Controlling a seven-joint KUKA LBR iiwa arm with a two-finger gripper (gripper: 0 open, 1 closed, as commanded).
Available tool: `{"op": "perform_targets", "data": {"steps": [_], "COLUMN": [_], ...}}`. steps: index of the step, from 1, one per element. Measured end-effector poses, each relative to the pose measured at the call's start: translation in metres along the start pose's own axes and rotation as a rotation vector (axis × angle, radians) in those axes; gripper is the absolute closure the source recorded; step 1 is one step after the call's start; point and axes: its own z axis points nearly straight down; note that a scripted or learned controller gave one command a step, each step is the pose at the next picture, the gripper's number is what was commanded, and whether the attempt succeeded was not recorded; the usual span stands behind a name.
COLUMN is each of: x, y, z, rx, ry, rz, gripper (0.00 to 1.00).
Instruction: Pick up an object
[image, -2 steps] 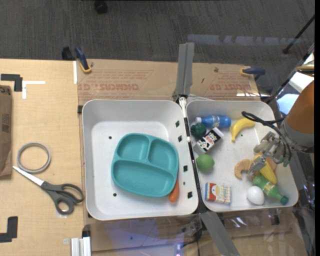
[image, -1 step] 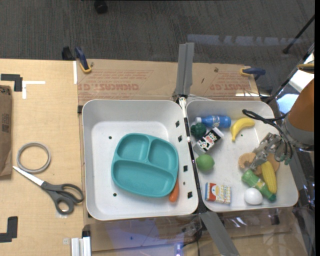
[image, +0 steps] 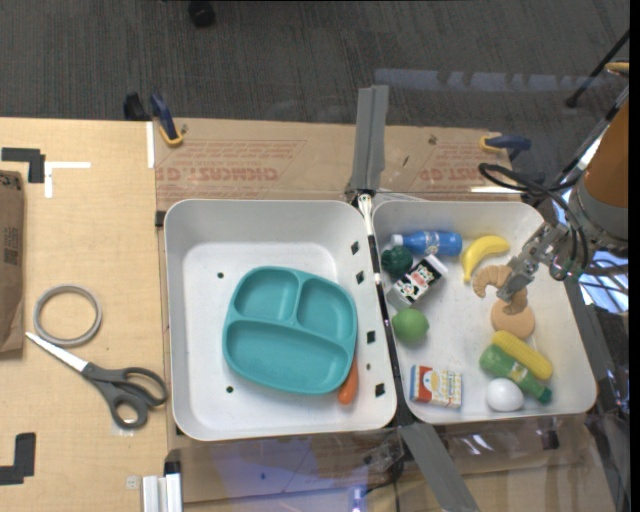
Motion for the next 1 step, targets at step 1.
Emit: {"op": "perform_targets", "data": {"steps": [1], "x": [-0.0442], "y": [0.0581], "z": [0.1274], "rx": [0.000], "ry": [0.000], "rz": [0.092], "gripper": [1.00]}}
